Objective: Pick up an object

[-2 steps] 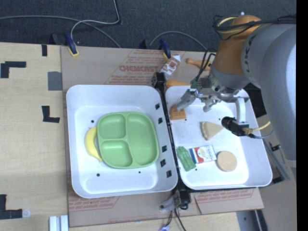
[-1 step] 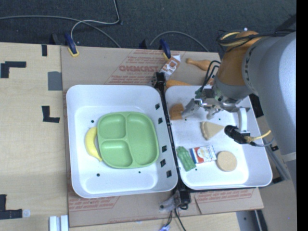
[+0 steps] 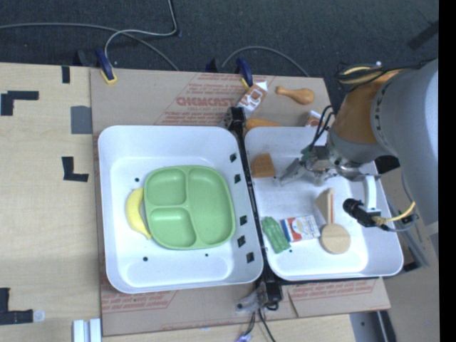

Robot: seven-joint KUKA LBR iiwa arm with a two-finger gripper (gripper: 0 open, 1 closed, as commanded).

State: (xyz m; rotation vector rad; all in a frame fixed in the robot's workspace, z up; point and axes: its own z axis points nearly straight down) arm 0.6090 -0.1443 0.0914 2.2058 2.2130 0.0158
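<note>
Contents, listed outward from the right bin (image 3: 385, 266), which serves as landmark.

1. Brown block (image 3: 262, 165): inside the right bin, at its upper left, close to the wall shared with the left bin. Lies loose, apart from the hand.
2. Hand (image 3: 288, 172): low inside the right bin, upper middle, just right of the brown block. Two thin grey fingers (image 3: 283, 175) point left toward the block; whether they are spread or pressed together cannot be told, and nothing is seen between them.
3. Wooden spoon (image 3: 332, 226): right bin, lower right part; round head down, handle running up toward the arm.
4. Red, white and blue packet (image 3: 301, 228): right bin, lower middle, just left of the spoon head.
5. Green item (image 3: 274, 234): right bin, lower left, touching the packet's left edge.
6. Arm (image 3: 399, 127): grey with an orange band, over the right bin's upper right side.
7. Left bin (image 3: 114, 262): directly left of the right bin. Holds a green divided plate (image 3: 189, 206) at centre, with a yellow banana-like item (image 3: 135, 212) partly under its left rim.
8. Wooden piece (image 3: 293, 93): above the right bin, on the cardboard sheet (image 3: 178, 98).
9. Table (image 3: 35, 191): light wood, bearing cardboard and both bins.
</note>
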